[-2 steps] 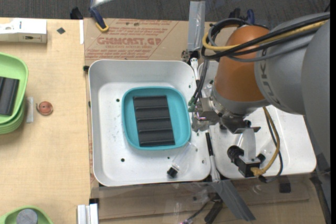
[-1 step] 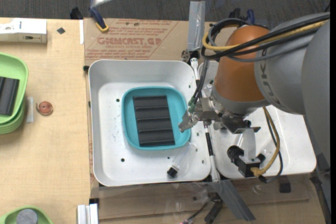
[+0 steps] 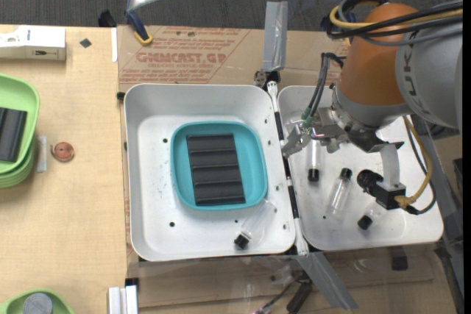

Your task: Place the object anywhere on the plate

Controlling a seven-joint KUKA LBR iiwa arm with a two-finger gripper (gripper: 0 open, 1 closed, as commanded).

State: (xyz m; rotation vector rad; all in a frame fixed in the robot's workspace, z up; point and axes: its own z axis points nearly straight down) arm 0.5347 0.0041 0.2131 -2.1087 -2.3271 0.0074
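While the arm point(image 3: 397, 70) hangs over the right bin point(image 3: 419, 232), we find the gripper point(image 3: 315, 137) low at that bin's left side, near the divider. We cannot tell how it is set. Two clear vials lie in the right bin: one point(image 3: 313, 162) just below the gripper, another point(image 3: 339, 190) a little to its right. A third vial point(image 3: 250, 230) lies in the left bin point(image 3: 147, 180), just off the lower right corner of the teal plate point(image 3: 254, 158), which carries a dark ribbed insert point(image 3: 215, 168).
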